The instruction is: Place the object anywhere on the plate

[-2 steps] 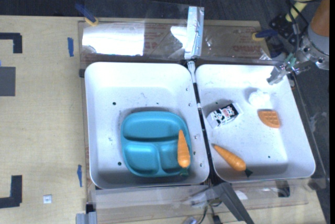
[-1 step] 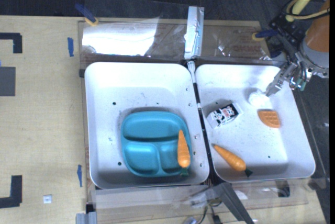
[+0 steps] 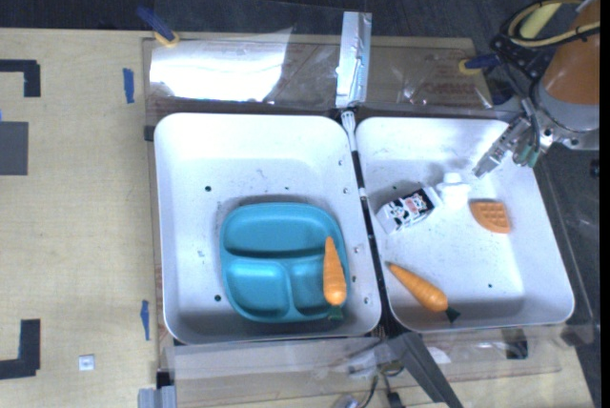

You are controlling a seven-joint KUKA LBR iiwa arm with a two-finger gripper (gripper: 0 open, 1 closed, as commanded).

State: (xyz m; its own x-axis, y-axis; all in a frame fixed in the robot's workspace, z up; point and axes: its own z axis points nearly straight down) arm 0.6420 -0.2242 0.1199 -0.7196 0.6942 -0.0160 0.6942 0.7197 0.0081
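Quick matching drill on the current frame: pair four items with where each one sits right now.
Items:
1. blue plate
2. carrot on the plate
3. second carrot
4. orange waffle piece

Places:
A. right bin, front
B. left bin floor
C. right bin, right side, below the gripper
D. plate's right edge

Pairs: 1-B, 2-D, 3-A, 4-C

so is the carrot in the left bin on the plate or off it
On it, mostly: the carrot lies along the right side of the blue plate, overlapping its rim, in the left bin.
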